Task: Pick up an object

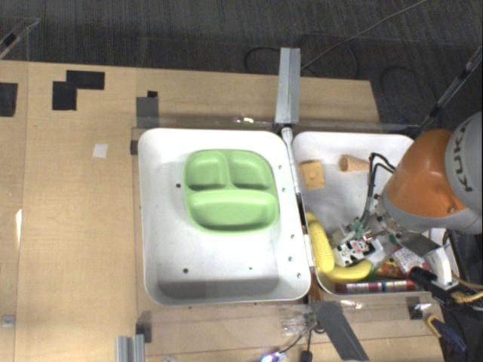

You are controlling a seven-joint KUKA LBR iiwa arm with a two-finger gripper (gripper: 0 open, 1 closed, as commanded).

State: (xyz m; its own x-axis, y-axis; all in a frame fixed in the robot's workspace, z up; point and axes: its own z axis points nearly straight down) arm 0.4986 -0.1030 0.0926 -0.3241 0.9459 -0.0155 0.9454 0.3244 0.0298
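Two shallow white bins side by side on a wooden bench. Left bin: green divided plate lying near the centre. Right bin: tan wooden block and small wooden cylinder toward the far wall, well apart from the clutter along the near wall; yellow banana curving along the left and near edge; dark marker-like stick just beside the near wall. Grey arm with orange band entering from the right. Gripper lowered over the near clutter, just beside the banana; finger state impossible to tell among cables and objects.
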